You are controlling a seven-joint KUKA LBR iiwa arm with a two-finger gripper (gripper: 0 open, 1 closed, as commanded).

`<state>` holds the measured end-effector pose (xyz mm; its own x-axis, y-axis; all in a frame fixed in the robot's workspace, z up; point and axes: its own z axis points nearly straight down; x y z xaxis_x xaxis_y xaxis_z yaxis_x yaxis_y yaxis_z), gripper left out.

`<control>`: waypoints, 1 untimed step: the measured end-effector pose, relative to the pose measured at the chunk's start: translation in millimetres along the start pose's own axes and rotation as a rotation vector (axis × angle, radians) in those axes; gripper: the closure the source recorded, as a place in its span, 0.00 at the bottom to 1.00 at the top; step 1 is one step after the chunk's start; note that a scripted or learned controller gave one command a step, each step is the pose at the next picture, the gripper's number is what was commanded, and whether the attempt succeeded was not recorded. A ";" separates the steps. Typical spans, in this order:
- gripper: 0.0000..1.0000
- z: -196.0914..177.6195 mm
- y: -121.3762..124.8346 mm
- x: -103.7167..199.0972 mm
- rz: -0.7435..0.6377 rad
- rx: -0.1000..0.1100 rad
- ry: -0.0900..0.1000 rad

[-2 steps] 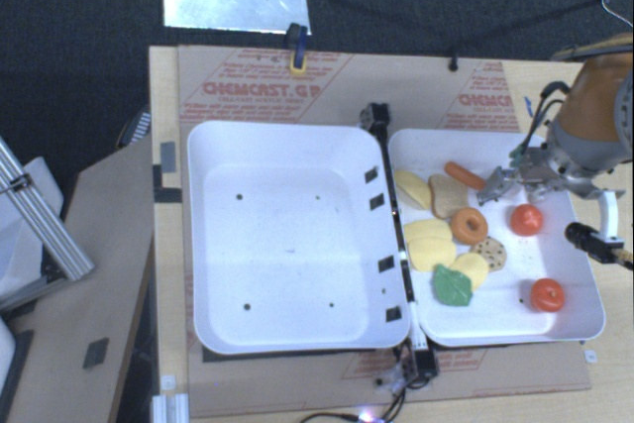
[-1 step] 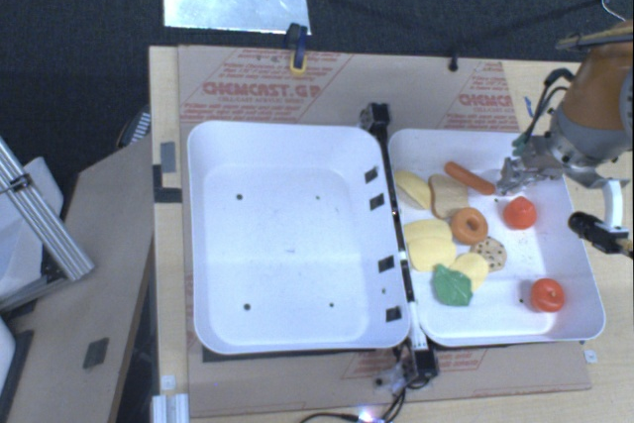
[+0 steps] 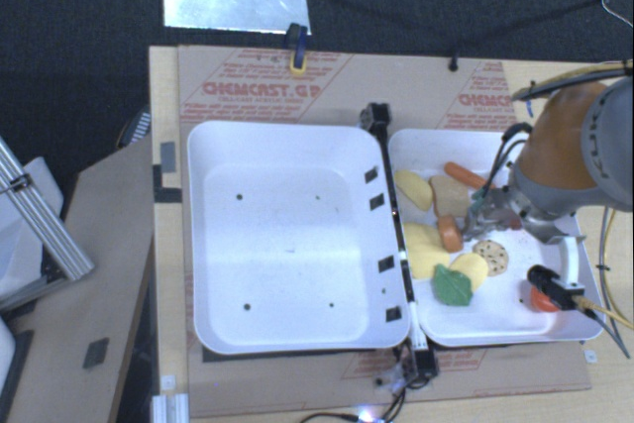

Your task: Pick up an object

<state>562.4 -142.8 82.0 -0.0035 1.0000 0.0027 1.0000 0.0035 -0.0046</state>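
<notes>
You see the arm (image 3: pixel 580 149) reaching in from the right edge of the frame, its gripper (image 3: pixel 474 218) low over the right bin (image 3: pixel 466 330), at the middle of a heap of toy food. You can't tell how the claw stands. Just left of it lies a small sausage (image 3: pixel 450 234), beside a tan slice (image 3: pixel 448 196); a carrot (image 3: pixel 464 175) sits above. Below are a cookie (image 3: pixel 490 257), yellow pieces (image 3: pixel 426 251) and a green piece (image 3: pixel 452 287). An orange bit (image 3: pixel 542 300) lies lower right. The left bin (image 3: pixel 213 149) fills mid-frame.
</notes>
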 end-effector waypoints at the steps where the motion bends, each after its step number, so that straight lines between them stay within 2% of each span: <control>1: 1.00 -28.2 -49.1 0.1 0.004 -0.004 -0.003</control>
<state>513.4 -143.0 110.5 0.0003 1.0000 0.0000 1.0000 -0.0003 -0.0003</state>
